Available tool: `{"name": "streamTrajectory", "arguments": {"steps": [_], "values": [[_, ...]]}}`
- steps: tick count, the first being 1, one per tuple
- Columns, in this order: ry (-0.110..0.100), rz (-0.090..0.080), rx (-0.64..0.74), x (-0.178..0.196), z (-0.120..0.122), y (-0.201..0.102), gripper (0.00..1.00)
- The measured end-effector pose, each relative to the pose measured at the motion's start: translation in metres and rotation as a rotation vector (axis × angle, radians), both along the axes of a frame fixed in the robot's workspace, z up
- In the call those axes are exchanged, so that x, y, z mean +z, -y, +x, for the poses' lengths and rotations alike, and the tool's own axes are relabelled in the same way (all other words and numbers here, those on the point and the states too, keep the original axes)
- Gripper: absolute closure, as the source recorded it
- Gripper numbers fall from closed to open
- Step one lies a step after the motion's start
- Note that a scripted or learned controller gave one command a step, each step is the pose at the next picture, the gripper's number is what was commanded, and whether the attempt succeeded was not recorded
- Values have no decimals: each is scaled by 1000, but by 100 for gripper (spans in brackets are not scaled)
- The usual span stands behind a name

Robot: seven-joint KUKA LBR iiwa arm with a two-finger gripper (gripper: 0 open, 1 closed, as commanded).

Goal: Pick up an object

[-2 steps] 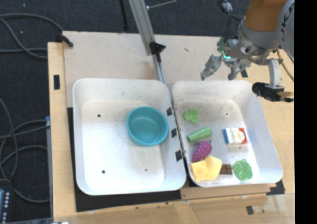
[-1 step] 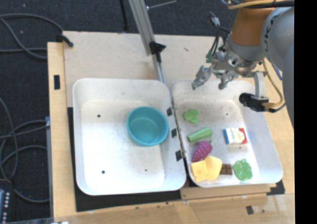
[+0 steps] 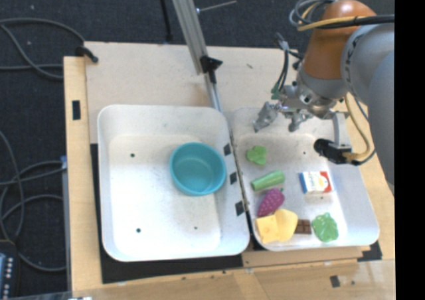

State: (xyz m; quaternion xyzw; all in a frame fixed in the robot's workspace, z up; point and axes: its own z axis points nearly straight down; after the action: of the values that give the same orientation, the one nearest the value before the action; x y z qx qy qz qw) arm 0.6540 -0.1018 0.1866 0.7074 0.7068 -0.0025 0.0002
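Observation:
My gripper (image 3: 279,119) hangs over the far edge of the right bin (image 3: 355,222), its fingers spread apart with nothing between them. Below it in that bin lie a small green toy (image 3: 256,154), a green cylinder (image 3: 267,180), a purple grape bunch (image 3: 270,202), a yellow wedge (image 3: 277,226), a small brown block (image 3: 303,227), a green pepper-like toy (image 3: 325,227) and a white, red and blue carton (image 3: 315,181). The green toy is the nearest, a little towards the front and left of the fingers.
The left bin (image 3: 126,225) holds a blue bowl (image 3: 197,168). A slanted metal post (image 3: 189,23) rises from behind the gap between the bins. Cables run along the arm's wrist (image 3: 335,148) at the right bin's far right.

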Motion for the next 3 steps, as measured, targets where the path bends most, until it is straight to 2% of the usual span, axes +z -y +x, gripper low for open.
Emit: {"name": "streamTrajectory", "arguments": {"steps": [1, 2, 3], "values": [[-2, 1, 3, -60, 6, -2, 0], [7, 2, 2, -44, 8, -2, 100], [10, 3, -1, 19, 6, 2, 100]]}}
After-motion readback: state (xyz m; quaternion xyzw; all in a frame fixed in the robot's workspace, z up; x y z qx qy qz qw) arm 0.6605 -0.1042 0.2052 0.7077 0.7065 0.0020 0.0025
